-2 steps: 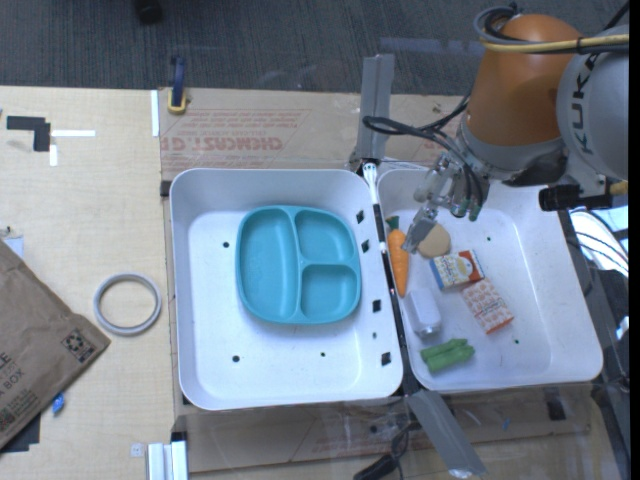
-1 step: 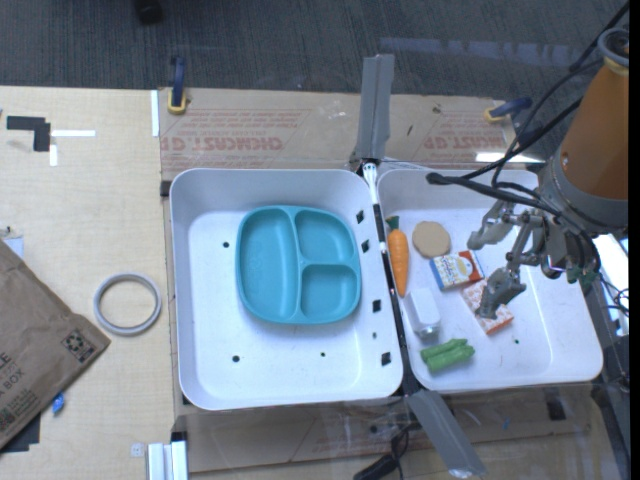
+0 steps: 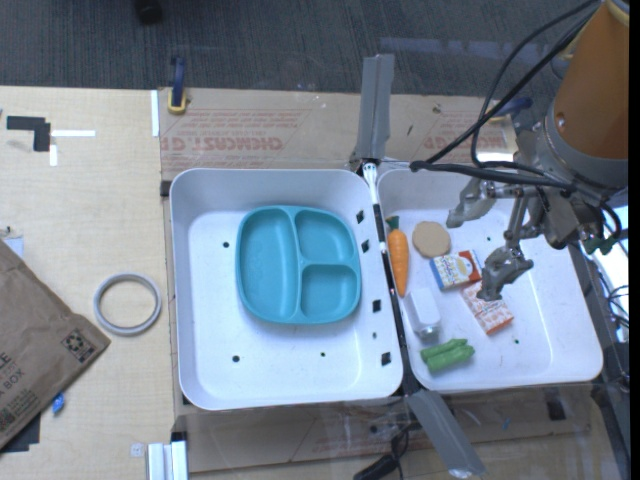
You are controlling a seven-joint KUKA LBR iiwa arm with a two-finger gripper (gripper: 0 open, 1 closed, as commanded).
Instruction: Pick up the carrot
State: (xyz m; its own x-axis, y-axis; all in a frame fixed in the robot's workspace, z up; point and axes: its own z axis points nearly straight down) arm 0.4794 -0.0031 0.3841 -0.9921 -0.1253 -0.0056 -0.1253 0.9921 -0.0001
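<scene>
The carrot (image 3: 399,259), orange with a small green top, lies lengthwise along the left wall of the right bin (image 3: 560,363). My gripper (image 3: 484,240) hovers over the middle of that bin, to the right of the carrot and apart from it. Its two fingers (image 3: 497,271) stand spread open with nothing held between them.
Around the carrot lie a tan round disc (image 3: 432,238), a red and white packet (image 3: 455,268), a second packet (image 3: 490,314), a white bottle (image 3: 423,310) and a green pod (image 3: 447,354). The left bin (image 3: 200,348) holds a blue divided plate (image 3: 298,265). A tape ring (image 3: 127,302) sits on the bench.
</scene>
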